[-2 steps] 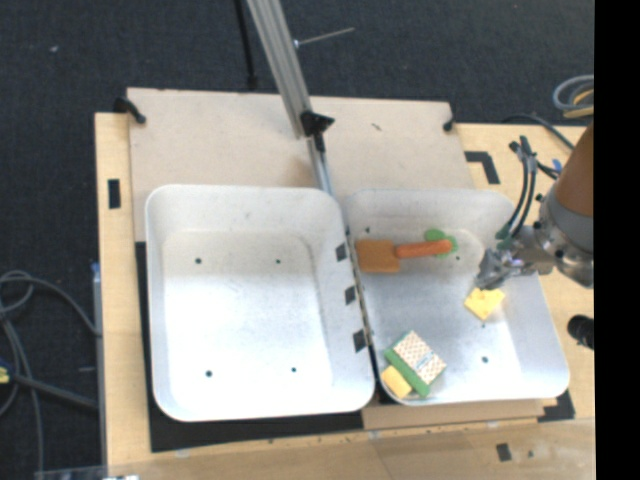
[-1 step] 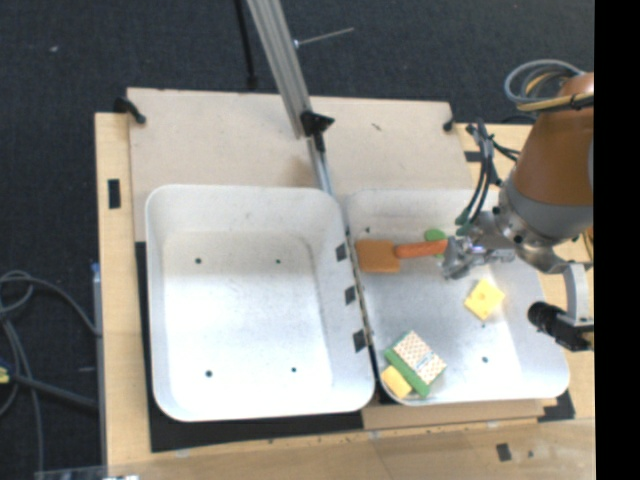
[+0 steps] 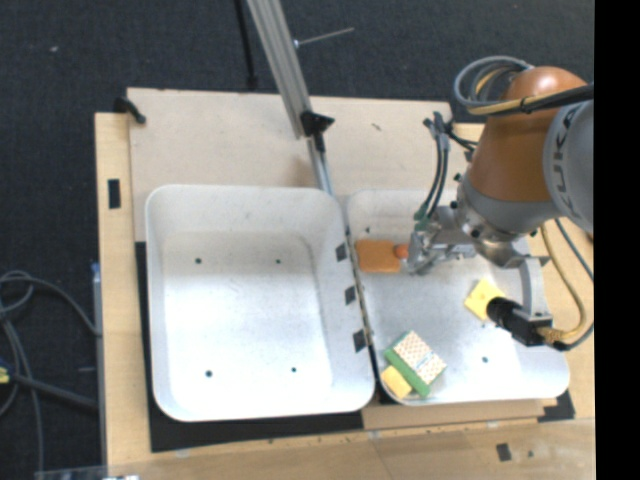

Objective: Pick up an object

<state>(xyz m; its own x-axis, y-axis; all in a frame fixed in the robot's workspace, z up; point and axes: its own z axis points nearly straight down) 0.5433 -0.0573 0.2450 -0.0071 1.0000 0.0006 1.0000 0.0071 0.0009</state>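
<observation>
The gripper sits just right of the orange block by the right bin's left wall (whether it pinches anything, I cannot tell); the block looks light and rigid, best taken across its short sides.

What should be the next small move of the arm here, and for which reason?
Probably a short shift toward the orange block, then a lowering over it. The end effector sits right beside that block in the right bin, near the wall between the bins, and nothing is seen in its grasp. The yellow piece and the checkered sponge lie farther away.
</observation>
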